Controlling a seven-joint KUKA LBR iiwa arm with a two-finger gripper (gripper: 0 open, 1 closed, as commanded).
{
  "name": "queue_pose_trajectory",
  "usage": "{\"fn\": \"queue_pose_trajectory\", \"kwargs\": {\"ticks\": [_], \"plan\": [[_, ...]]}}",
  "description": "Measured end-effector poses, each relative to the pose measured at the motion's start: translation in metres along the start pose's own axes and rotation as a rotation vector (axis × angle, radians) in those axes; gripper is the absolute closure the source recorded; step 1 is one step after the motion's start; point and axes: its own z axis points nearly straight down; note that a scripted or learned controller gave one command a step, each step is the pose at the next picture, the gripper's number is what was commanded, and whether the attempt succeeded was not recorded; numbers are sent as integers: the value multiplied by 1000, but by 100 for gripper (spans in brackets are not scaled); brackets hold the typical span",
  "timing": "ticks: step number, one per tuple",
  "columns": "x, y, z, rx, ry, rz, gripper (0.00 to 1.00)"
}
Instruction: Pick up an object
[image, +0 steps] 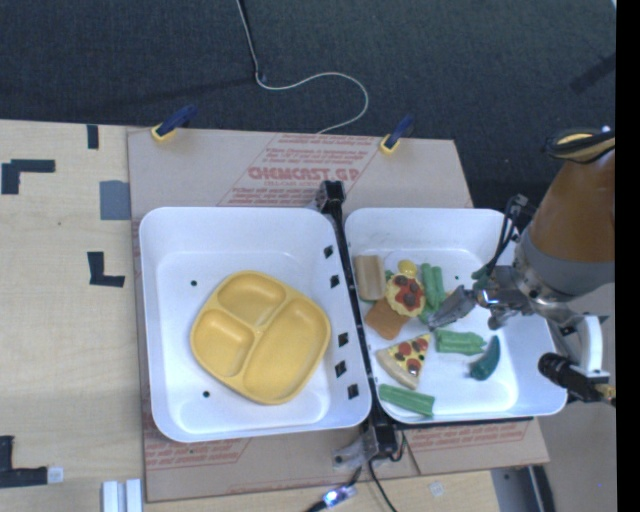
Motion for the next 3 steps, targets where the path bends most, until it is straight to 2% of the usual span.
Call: {"fn": "queue_pose_trajectory", "kwargs": {"ticks": [1, 3], "plan": [[0, 2, -6, -11, -2, -3, 0], [2, 4, 124, -5, 0, -3, 0]]}}
